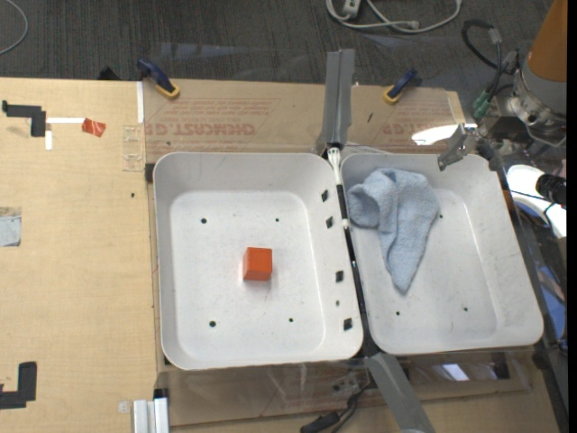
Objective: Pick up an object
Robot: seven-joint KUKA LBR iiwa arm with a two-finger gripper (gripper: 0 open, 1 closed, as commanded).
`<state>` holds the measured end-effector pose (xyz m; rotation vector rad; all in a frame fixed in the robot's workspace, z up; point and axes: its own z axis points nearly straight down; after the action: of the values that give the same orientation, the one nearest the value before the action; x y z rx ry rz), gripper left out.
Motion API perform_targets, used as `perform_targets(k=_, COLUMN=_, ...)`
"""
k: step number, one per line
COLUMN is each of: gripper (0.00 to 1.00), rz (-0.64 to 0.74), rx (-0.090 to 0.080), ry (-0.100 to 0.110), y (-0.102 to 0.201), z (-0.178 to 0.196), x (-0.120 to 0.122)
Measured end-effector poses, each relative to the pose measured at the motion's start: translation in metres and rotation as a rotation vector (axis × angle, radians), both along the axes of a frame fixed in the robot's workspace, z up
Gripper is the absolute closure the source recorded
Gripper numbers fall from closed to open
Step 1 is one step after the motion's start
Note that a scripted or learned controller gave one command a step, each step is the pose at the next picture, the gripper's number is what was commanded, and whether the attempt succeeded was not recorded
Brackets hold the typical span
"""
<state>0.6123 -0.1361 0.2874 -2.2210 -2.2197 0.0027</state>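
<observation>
White plastic bins sit side by side nearest you. The left bin (180, 332) carries an orange block (258, 264) near its middle, flat on the floor and well apart from every wall. The right bin (469, 323) holds a crumpled blue-grey cloth (399, 215), bunched toward the wall the two bins share and trailing down toward the bin's centre.

Farther back, the gripper (462, 144) hangs over the far right corner of the right bin, beside the cloth but not touching it. You cannot tell from this angle how its jaws stand, and nothing shows between them.

By the look of it, you are at the approach step: no object is lifted yet. The cloth is the closer target, so the next move calls for travelling left and toward you, then descending onto its thick bunched part. The block would need a longer reach across the divider.

Behind the bins, the cardboard sheet (234, 115) bears red printing, upside down from here; it cannot be read with confidence.
</observation>
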Motion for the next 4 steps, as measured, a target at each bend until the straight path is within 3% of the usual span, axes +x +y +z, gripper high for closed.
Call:
perform_targets(k=1, gripper=0.00, rz=0.124, rx=-0.002, ry=-0.008, y=-0.032, z=-0.192, x=0.036)
perform_targets(k=2, gripper=0.00, rz=0.239, rx=-0.003, ry=-0.005, y=0.035, z=-0.193, x=0.047)
perform_targets(k=3, gripper=1.00, rz=0.236, rx=-0.003, ry=-0.006, y=0.034, z=-0.184, x=0.048)
perform_targets(k=4, gripper=1.00, rz=0.133, rx=-0.002, ry=-0.003, y=0.047, z=-0.095, x=0.047)
